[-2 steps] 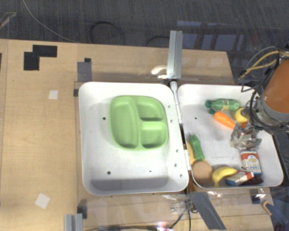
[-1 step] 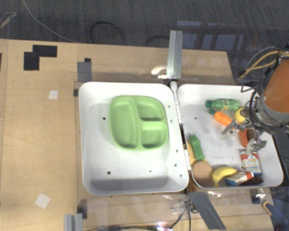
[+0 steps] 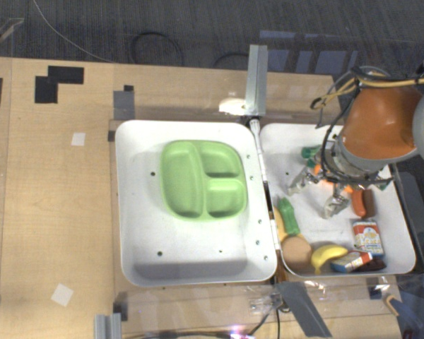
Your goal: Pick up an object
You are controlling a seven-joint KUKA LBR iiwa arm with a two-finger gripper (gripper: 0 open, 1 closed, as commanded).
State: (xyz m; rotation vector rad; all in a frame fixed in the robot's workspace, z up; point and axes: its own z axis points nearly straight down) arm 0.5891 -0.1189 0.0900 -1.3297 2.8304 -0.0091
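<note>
My gripper (image 3: 316, 194) hangs over the middle of the right bin (image 3: 283, 138), below the orange wrist band. Its two metal fingers (image 3: 299, 182) are spread open, and bare white bin floor shows between them. A green cucumber-like piece (image 3: 289, 216) lies just left of and below the gripper, by the bin's left wall. A brown sausage (image 3: 369, 202) and an orange piece (image 3: 357, 202) lie just to its right. Along the front wall are a tan round item (image 3: 295, 248), a banana (image 3: 327, 255), a red marker (image 3: 358, 263) and a small red-and-white box (image 3: 367, 235).
The left bin (image 3: 138, 253) holds a light green divided plate (image 3: 201, 179). A small green item (image 3: 310, 152) is partly hidden under the arm at the back of the right bin. A metal post (image 3: 256, 83) stands behind the wall between the bins.
</note>
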